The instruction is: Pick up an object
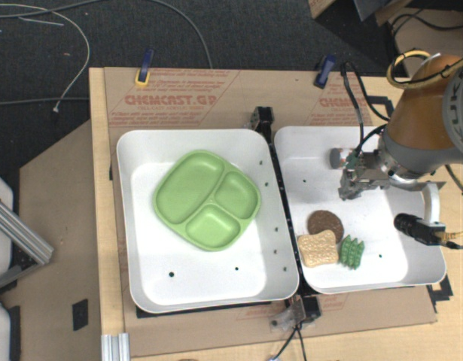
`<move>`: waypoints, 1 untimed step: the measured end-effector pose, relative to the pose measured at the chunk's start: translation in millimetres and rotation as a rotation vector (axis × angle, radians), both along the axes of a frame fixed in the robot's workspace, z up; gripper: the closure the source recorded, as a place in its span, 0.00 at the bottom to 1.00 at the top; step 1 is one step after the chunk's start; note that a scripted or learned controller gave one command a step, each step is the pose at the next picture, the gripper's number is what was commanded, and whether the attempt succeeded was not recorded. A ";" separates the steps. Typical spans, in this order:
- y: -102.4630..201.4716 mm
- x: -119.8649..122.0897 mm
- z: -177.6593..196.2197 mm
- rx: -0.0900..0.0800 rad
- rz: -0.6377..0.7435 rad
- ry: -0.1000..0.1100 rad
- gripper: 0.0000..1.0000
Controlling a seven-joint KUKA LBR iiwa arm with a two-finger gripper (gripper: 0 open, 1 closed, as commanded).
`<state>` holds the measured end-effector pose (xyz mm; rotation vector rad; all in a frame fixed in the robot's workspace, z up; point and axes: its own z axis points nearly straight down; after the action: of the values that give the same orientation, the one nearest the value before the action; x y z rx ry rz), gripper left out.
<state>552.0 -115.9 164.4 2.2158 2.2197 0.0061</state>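
The arm (431, 119) is cut off by the right edge.

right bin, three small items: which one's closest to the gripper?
The brown round patty. It lies just below the gripper, while the tan bread slice and green piece sit farther down.

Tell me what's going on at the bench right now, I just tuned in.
The arm is reaching into the right bin from the right, with its gripper over the bin floor and nothing visibly between its fingers. Just below it lie a brown patty, a slice of bread and a small green toy, clustered near the front. The left bin holds a green divided plate. Nothing has been picked up.
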 end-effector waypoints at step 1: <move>-10.6 3.8 54.4 -0.001 -0.001 -0.001 1.00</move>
<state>555.8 -126.5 218.8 2.2160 2.2173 0.0061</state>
